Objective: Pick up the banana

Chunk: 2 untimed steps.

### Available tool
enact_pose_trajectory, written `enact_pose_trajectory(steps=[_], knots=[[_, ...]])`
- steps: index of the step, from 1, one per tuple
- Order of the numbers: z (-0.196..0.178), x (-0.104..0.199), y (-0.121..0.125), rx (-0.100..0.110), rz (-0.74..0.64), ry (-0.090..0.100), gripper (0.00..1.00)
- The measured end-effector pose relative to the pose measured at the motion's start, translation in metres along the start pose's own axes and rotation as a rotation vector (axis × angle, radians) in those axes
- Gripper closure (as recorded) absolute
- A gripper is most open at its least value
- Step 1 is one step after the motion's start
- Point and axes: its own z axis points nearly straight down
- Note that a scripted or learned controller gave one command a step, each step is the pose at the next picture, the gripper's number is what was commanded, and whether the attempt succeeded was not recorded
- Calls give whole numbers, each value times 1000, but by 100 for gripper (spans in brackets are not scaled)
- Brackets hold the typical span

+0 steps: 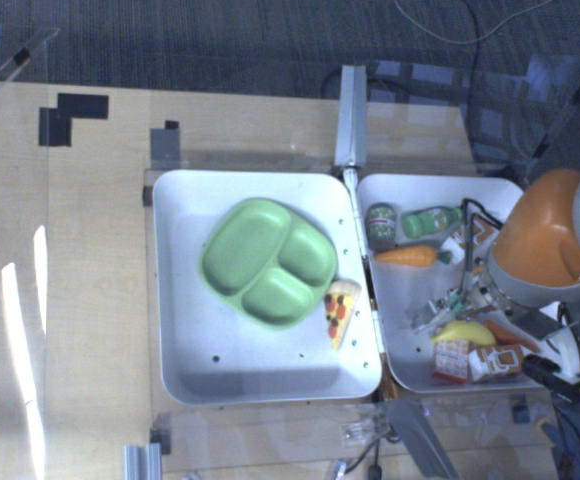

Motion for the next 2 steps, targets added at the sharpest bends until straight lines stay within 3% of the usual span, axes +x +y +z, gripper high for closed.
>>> enact_pose_trajectory(steps=[1,2], knots=[[11,0,-4,9,8,2,0],[0,0,-1,2,7,-1,100]])
